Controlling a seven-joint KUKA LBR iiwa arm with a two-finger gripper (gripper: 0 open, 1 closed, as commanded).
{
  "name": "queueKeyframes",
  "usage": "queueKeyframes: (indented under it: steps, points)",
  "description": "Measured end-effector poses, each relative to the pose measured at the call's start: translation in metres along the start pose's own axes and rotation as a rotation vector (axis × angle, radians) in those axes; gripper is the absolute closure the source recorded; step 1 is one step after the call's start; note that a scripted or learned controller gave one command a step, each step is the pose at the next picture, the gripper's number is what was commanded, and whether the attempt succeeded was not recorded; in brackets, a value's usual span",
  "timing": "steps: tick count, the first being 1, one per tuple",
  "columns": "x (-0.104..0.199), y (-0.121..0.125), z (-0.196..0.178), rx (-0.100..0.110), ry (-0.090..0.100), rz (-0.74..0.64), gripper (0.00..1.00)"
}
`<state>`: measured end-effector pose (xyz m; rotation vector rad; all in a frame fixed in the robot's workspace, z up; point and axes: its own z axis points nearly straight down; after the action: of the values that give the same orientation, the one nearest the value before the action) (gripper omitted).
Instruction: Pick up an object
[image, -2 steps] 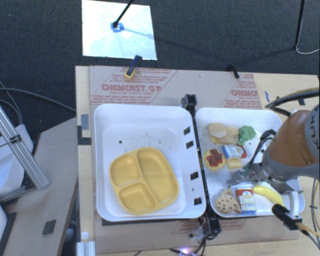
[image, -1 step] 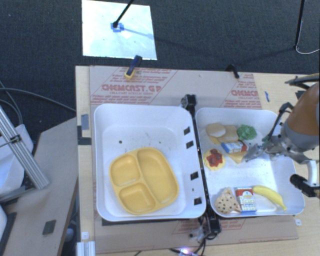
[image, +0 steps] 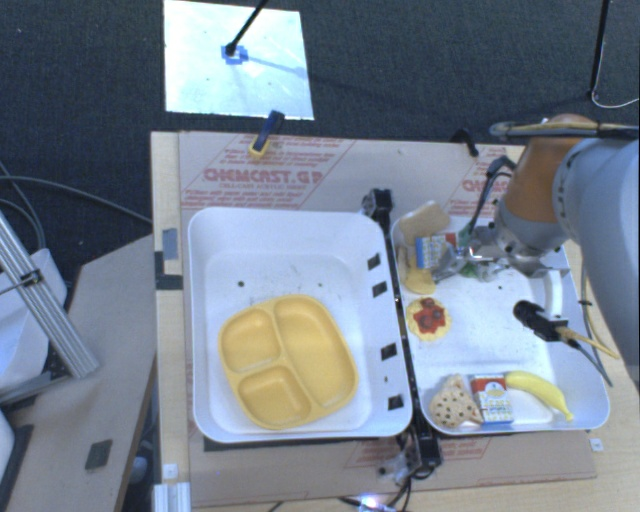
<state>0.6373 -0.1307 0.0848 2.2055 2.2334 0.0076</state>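
Item 1: two-finger gripper (image: 468, 258), reaching into the upper part of the right white bin (image: 490, 335). It is hanging just beside a small blue and white carton (image: 428, 250); whether it is touching the carton, and how wide it is standing, cannot be told.

Item 2: the carton is sitting in the bin's upper left corner, below a pale tan wedge (image: 425, 218).

Item 3: a small round toy pizza with red topping (image: 429, 319) is lying mid-left.

Item 4: a yellow banana (image: 540, 392) and a red and white box (image: 490, 398) are lying along the near wall.

Item 5: a yellow three-compartment plastic tray (image: 288, 360) is resting in the left white bin (image: 290, 250).
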Motion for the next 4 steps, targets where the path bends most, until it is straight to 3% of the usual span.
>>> queueKeyframes:
  steps: [1,2,3,4]
  points:
    - [-0.071,-0.056,0.000,0.007,-0.004,0.018,0.00]
    - [-0.011,0.029,-0.006,-0.004,-0.001,0.001,0.00]
    - [-0.079,0.029,-0.001,0.004,0.001,0.014,0.00]
    - [-0.076,-0.119,0.000,0.016,0.002,0.019,0.00]
